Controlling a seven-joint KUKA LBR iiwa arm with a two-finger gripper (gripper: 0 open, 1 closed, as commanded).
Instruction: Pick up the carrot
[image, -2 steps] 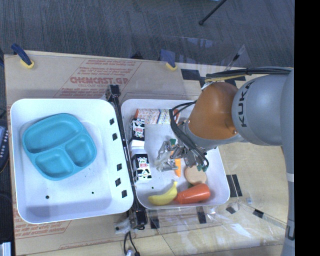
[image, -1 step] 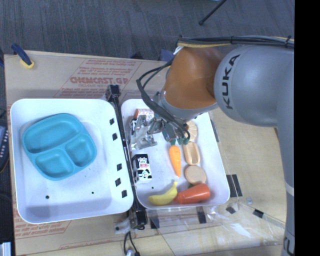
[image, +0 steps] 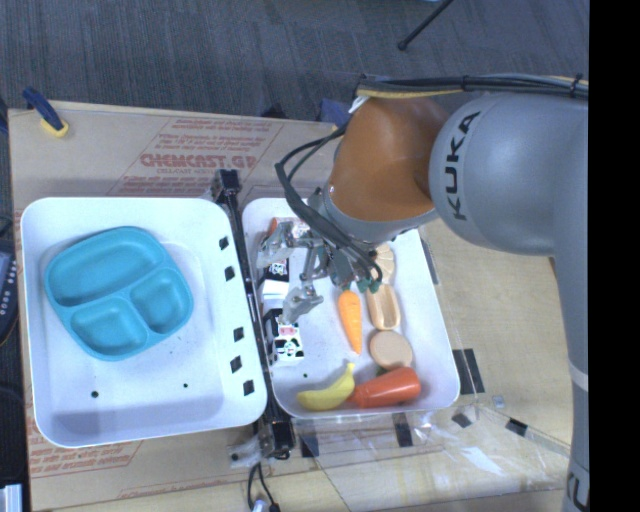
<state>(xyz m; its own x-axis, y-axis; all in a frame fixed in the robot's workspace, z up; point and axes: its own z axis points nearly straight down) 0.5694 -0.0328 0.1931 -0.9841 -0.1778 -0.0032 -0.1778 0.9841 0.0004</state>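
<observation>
Carrot (image: 350, 317) just right of tool (image: 303, 296)

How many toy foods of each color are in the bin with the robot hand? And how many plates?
Orange: 1, the carrot
Yellow: 1, the banana
Red: 1, a long red piece
Tan: 2, a long bun and a round one
Blue: 1, the divided plate, in the other bin
Total: 6

orange carrot (image: 350, 318), yellow banana (image: 327, 391), red pepper (image: 388, 387), blue plate (image: 115, 291), white bins (image: 60, 420).
</observation>
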